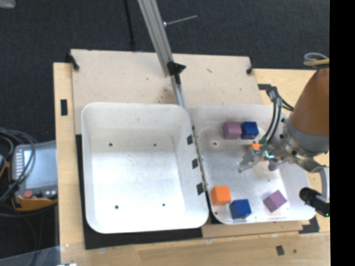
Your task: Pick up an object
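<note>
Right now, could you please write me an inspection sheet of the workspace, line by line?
Surface: wooden bench bearing a left bin and a right bin, side by side.
Job's things: all in the right bin: purple block beside blue block at the back; orange block, second blue block and second purple block at the front.
Clutter: nothing seen.
Grippers: end effector over the middle of the right bin, no block between its fingers; open or shut cannot be told.
Cables: dark cables along the wrist.
Surroundings: metal rail slanting over the bench; handheld controller at left.
</note>
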